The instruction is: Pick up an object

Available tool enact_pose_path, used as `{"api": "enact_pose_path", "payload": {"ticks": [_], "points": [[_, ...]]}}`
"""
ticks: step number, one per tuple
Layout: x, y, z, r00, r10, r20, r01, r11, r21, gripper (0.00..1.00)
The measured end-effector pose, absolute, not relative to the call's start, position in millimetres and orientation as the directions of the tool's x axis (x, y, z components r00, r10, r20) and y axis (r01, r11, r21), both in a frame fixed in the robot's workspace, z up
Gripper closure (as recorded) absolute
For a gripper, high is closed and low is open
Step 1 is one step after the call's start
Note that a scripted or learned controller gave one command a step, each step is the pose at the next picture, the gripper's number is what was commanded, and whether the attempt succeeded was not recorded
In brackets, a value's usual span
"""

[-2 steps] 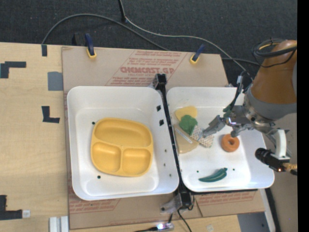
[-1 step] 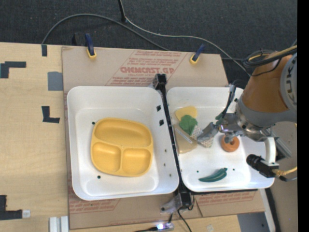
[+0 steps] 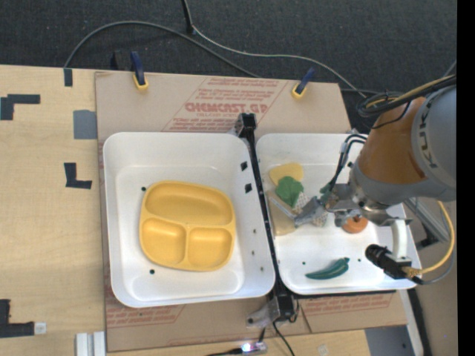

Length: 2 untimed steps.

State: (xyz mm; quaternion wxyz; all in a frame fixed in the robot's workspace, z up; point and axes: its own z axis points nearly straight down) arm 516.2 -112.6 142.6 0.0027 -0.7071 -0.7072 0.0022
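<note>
Your hand sits in the right bin; the green toy lies just beside it toward the divider. I cannot tell its grip state.

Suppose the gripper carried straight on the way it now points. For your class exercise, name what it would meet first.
The gripper points left across the right bin. It would probably meet the green broccoli-like toy first, though depth is unclear from above.

Both bins are plain white. The divided plate is a warm yellow all over. Over on the other side: a dark green pepper, a green leafy piece on something pale yellow, and an orange-red ball.
</note>
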Motion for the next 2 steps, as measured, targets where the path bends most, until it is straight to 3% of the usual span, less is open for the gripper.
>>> {"api": "enact_pose_path", "payload": {"ticks": [1,2], "points": [[515.2,-112,90,0.0,1.0,0.001,1.0,0.0,-0.006,0.0],[516.1,-111,103,-0.003,1.0,0.001,1.0,0.003,-0.003,1.0]]}}
